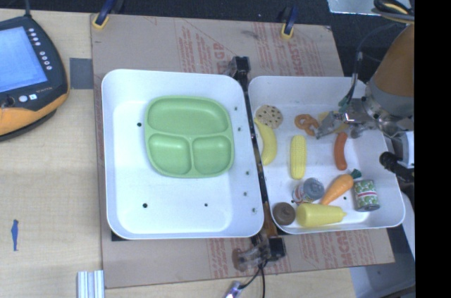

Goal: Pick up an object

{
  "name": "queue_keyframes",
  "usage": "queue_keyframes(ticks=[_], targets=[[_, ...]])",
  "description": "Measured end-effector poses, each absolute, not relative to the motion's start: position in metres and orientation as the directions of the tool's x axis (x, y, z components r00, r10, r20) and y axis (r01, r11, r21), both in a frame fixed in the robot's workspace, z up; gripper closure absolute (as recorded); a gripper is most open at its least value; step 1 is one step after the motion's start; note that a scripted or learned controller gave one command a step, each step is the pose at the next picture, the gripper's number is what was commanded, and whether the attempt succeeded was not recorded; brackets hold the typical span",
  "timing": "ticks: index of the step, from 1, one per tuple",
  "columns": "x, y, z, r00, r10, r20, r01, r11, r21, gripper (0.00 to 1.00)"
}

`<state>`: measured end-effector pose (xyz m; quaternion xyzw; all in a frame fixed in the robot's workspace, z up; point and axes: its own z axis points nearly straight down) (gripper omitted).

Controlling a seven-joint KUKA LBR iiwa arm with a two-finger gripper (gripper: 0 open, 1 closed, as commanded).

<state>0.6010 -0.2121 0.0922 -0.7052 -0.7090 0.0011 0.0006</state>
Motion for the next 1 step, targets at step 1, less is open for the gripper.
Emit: queue_keyframes(ticks=[1], targets=[[0.585, -0.2115, 0.0917, -0.006, 1.0, -0.001, 1.0, 0.006, -0.006, 0.0]])
